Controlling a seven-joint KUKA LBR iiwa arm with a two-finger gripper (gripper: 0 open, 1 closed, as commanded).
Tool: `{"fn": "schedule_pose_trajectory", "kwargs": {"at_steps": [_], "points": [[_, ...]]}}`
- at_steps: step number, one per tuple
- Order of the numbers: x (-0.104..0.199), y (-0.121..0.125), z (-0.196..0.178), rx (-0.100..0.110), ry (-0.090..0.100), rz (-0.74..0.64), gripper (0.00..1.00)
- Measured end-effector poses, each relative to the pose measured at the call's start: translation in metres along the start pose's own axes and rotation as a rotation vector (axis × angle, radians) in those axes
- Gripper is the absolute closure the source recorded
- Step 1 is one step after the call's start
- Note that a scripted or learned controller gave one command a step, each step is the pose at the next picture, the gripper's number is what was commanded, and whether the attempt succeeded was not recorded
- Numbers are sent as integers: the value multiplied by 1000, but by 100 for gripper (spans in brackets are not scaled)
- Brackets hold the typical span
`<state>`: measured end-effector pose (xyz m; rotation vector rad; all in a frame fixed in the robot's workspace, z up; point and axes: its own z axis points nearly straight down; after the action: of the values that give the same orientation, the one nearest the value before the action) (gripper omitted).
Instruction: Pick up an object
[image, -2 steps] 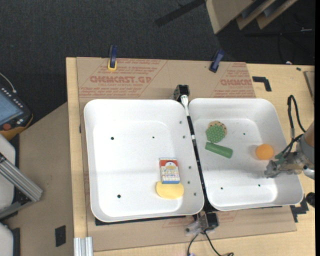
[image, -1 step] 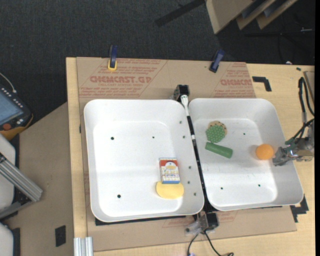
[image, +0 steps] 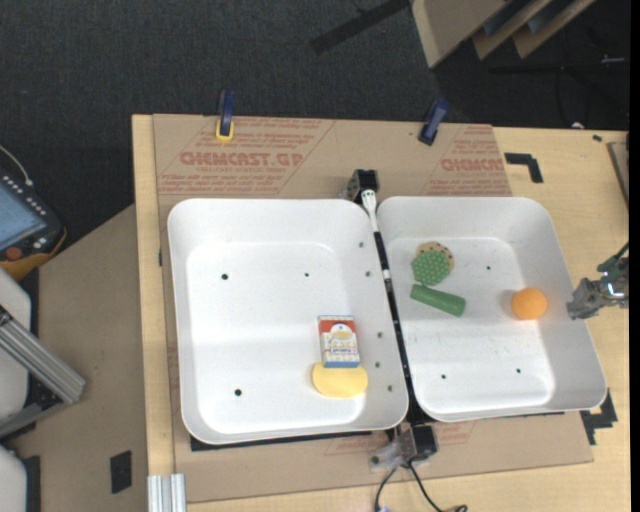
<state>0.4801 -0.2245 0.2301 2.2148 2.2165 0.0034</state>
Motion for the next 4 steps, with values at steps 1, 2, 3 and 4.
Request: {"fn": "schedule_pose_trajectory", "kwargs": {"at_steps": [1, 2, 3, 4], "points": [[20, 0, -12, 3, 2, -2, 100], [0, -3, 76, 15, 7, 4, 100], [38, 56, 26, -2, 1, -6, 100], [-1, -5, 52, 13, 6, 6, 100]]}}
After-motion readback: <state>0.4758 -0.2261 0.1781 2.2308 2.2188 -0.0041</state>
